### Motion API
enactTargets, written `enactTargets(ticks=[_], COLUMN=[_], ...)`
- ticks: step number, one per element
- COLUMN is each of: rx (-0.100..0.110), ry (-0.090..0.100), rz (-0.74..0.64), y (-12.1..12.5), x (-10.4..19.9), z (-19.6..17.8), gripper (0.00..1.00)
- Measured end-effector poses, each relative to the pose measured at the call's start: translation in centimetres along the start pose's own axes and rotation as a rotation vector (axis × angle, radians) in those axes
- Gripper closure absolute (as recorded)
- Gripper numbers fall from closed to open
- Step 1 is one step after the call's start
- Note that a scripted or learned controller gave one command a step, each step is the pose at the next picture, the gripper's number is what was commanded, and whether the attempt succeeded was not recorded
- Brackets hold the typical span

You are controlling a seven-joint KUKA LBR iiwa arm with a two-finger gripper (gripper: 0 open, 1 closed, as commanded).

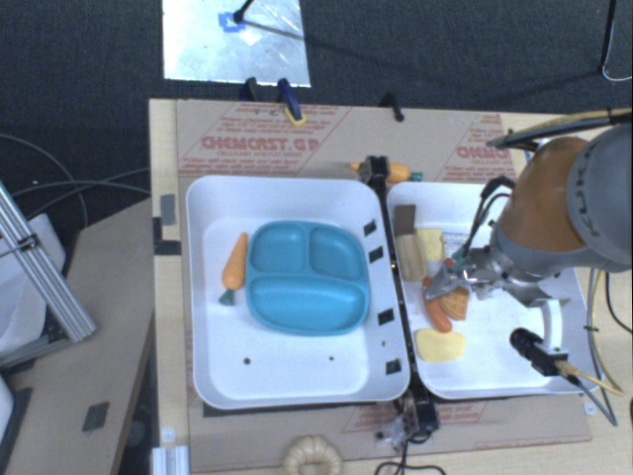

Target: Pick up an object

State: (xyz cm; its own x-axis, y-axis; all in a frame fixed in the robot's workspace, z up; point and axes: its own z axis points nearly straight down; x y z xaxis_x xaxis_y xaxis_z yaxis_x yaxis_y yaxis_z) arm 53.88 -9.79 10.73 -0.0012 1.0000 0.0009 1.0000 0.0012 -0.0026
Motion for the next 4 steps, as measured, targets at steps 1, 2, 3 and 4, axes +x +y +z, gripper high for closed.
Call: enactTargets(ticks=[1,2,3,4], rx=[-0.001,-0.005,-0.010,-0.011], ry=[0.000,0.000,-0.002,-0.002], rz=[0.001,0.001,-0.002,-0.003], y=[0.0,0.2,0.5,0.7], x=[0.0,0.0,-0.7,-0.3], z=[2.4,1.1,-5.0,-11.4], gripper=[0.00,1.00,1.00,1.00])
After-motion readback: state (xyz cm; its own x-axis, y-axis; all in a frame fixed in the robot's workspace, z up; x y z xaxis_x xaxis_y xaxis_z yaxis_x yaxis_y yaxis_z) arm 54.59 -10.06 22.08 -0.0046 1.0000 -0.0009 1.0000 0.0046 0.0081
